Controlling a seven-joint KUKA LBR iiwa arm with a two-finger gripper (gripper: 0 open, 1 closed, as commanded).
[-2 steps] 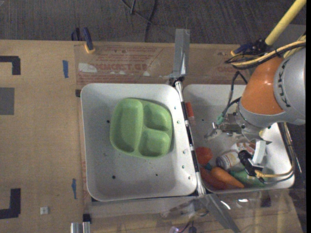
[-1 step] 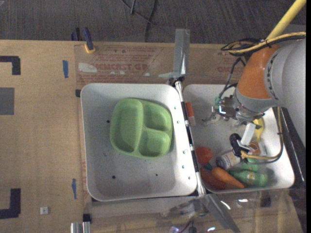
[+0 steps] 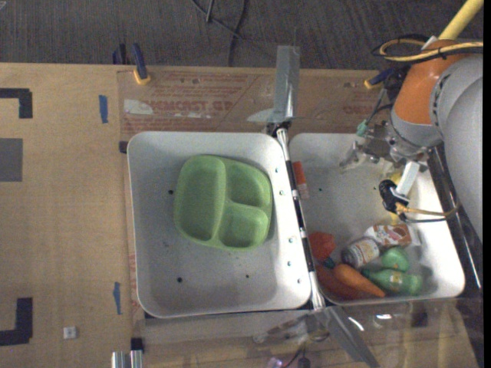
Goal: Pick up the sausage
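Observation:
A dark red-brown sausage-like piece lies at the near left corner of the right bin, partly under an orange carrot. My gripper hangs over the far right part of that bin, well away from the pile of food and with nothing seen in it. The grey arm with its orange band comes in from the upper right.
Near the sausage are a red pepper, a small can, a green bottle and a labelled packet. A green divided plate rests in the left bin. A metal divider separates the bins.

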